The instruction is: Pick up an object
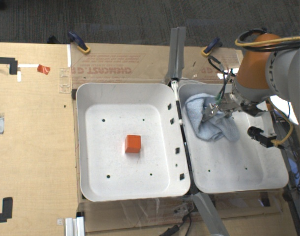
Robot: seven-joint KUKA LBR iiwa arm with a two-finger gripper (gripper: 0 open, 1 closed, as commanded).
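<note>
A crumpled light-blue cloth (208, 118) lies in the upper left part of the right bin (248, 176). My gripper (212, 111) is down on the cloth, its tips pressed into the folds near the cloth's upper middle; the fabric looks bunched around them. An orange-red block (133, 144) sits alone near the middle of the left bin (98, 171), well away from the gripper.
The arm's grey body and orange band (255, 68) hang over the right bin's upper right corner, with cables (267, 139) trailing beside it. A metal divider post (177, 53) rises between the bins. Clamps (80, 42) sit at the cardboard's back edge.
</note>
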